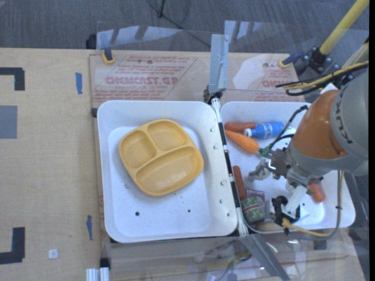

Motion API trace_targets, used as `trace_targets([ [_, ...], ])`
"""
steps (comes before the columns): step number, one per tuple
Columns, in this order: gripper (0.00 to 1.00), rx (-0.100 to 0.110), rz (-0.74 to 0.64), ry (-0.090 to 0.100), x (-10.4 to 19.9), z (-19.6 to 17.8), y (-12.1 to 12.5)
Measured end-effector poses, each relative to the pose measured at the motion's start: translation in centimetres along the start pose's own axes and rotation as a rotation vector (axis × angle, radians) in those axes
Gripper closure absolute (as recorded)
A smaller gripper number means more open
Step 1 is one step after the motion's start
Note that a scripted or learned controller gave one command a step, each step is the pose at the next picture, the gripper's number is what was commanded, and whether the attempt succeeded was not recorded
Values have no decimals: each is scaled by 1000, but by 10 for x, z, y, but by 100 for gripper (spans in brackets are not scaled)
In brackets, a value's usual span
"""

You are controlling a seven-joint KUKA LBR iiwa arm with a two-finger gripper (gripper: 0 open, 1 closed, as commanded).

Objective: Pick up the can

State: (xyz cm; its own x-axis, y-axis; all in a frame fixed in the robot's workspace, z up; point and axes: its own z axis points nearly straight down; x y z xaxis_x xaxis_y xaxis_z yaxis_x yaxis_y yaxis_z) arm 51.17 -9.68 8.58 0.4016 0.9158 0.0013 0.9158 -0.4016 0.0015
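In the camera view, the can (253, 208), with a green and red label, lies in the right bin (343, 211), low in its near corner and close against the wall shared with the left bin (111, 157). That tight corner probably leaves little room on the can's wall side. The gripper (262, 170) hangs just beyond the can, toward the far side of the bin and a little to its right. It is not on the can, and nothing can be seen in its hold. How far open it stands cannot be told from this angle, since the orange-banded wrist covers much of it.

A reddish stick-shaped thing (238, 181) lies just past the can along the same wall, near enough to get in the way of a descent. Farther beyond the can lie a carrot (242, 141) and a blue-capped bottle (265, 130), well clear of it. Well to the can's left, in the other bin, sits a yellow divided plate (161, 157). Judging by the offset, the arm needs to come nearer before it closes.
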Motion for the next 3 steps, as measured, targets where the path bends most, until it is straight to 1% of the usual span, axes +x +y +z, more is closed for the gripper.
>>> trace_targets([
  [1,0,2,79,-2,2,-149,35],
  [2,0,1,-13,0,-5,0,-11],
  [3,0,-2,-142,-1,-13,0,90],
])
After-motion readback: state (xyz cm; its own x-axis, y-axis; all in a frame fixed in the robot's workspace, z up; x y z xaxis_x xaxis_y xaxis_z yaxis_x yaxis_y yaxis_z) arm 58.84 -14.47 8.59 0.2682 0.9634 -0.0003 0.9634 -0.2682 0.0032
